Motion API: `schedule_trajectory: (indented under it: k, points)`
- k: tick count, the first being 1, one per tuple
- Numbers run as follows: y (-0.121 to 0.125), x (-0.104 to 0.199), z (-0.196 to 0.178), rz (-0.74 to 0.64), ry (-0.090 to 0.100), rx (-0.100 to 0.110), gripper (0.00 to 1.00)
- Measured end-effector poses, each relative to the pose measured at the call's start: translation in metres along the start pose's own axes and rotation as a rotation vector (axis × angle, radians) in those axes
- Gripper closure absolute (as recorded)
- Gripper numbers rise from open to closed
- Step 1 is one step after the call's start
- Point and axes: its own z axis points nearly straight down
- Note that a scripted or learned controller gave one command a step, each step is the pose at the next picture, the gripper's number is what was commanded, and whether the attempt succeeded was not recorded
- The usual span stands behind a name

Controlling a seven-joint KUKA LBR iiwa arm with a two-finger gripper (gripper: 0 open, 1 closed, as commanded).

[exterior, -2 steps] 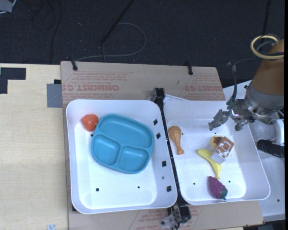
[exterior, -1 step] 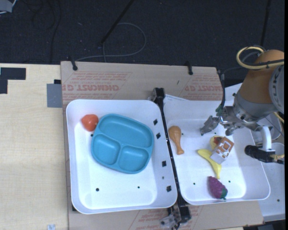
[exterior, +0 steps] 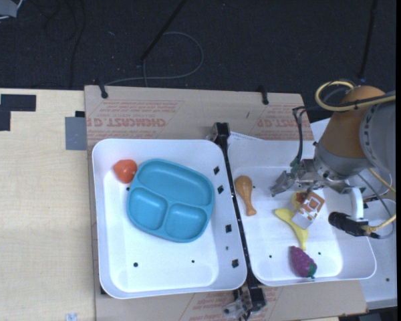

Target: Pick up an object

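The small orange-and-white printed carton [exterior: 310, 207], the nearest candidate for the pick, lay in the right-hand shallow white bin [exterior: 267, 259], tilted, just at the grey metal two-finger gripper [exterior: 291, 179], roughly at four o'clock from it. Whether the fingers were spread or closed could not be told from above, since the wrist and its cabling crowded that spot, and nothing could be seen held between them. A yellow plastic banana-shaped toy [exterior: 292, 223] lay touching or just beside the carton at its seven o'clock, its long axis running from about ten o'clock to five o'clock. A tan plastic drumstick [exterior: 245, 192] lay well to the gripper's nine o'clock side, its long axis near twelve to six, and a purple grape-like toy [exterior: 302, 261] sat toward six o'clock near the bin's lower wall. In the left-hand white bin [exterior: 154, 273] sat a blue three-compartment plastic tray [exterior: 168, 200] with an orange-red round toy [exterior: 125, 170] at its ten o'clock. By judgement, the coming move would turn on the carton lying so close under the gripper.
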Motion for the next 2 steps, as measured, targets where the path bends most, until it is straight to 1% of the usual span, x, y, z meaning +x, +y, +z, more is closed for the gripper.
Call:
schedule_trajectory:
  k: [1, 2]
  points:
    - [0.001, -0.002, -0.014, 0.002, -0.002, -0.003, 1.0]
    - [0.005, -0.006, -0.057, 0.001, 0.004, 0.002, 1.0]
